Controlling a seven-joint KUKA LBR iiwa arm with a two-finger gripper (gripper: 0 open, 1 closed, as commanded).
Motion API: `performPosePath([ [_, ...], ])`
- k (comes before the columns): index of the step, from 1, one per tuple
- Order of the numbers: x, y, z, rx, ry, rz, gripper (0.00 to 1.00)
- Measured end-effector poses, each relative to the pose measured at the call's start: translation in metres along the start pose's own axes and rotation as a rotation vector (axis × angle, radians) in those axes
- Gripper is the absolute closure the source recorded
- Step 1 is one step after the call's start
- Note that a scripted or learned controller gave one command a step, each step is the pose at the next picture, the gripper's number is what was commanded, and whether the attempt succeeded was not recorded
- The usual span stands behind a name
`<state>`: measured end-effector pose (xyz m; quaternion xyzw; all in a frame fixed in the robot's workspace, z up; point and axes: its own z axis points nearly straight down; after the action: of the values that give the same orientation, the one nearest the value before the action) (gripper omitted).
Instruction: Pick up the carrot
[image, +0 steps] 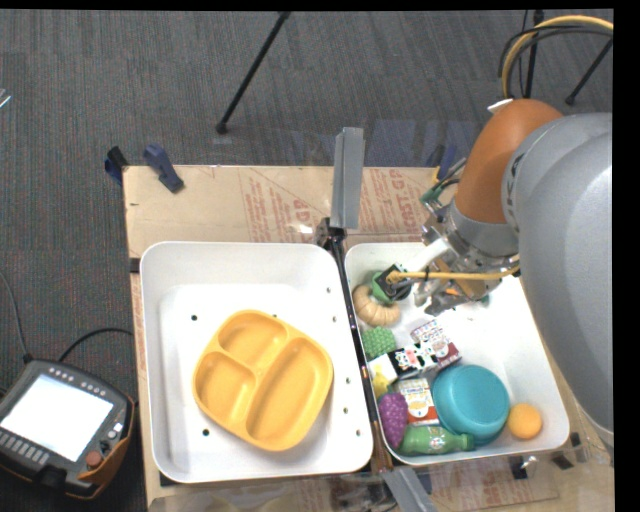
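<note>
- gripper (440, 290) sits low in the right bin (530, 330), honestly can't tell how it's set
- carrot (447, 274) lies right up against it, pointing left
- teal bowl (470, 400) sits below

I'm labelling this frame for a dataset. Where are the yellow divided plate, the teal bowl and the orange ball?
yellow divided plate (262, 378): camera view, on the ridge between its compartments.
teal bowl (471, 399): camera view, middle of its upturned base.
orange ball (524, 421): camera view, its centre.
</note>
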<state>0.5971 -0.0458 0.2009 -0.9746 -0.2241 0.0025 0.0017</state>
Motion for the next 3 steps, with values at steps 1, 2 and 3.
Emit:
performPosePath([
  [1, -0.068, 0.050, -0.099, -0.006, 0.006, 0.035, 1.00],
  [2, -0.148, 0.072, -0.014, 0.005, -0.007, 0.012, 1.00],
  [3, -0.183, 0.097, -0.034, 0.001, 0.000, -0.011, 1.00],
])
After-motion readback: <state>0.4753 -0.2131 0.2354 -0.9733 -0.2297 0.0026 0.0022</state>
